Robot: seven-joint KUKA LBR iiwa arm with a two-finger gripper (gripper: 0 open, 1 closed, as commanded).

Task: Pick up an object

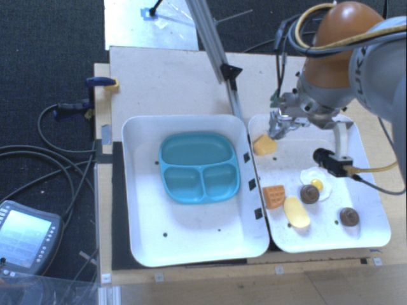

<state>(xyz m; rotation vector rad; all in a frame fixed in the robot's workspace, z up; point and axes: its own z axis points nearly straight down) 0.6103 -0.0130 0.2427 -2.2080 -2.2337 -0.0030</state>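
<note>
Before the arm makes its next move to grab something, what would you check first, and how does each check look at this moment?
1. Gripper is over the right bin: ok.
2. An object lies near it: ok, the yellow wedge sits just below the gripper.
3. Fingers open and ready: cannot tell.
4. Wedge already held: cannot tell.
5. Wedge has room around it: not ok, it lies against the bin's left wall.
6. Other objects apart from the wedge: ok, the orange block and yellow oval lie nearer the front.

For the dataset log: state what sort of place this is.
Probably a robotics lab test bench: a hand-held control pendant on dark carpet beside loose cables, and two white bins holding a blue divided tray and toy food.
</note>
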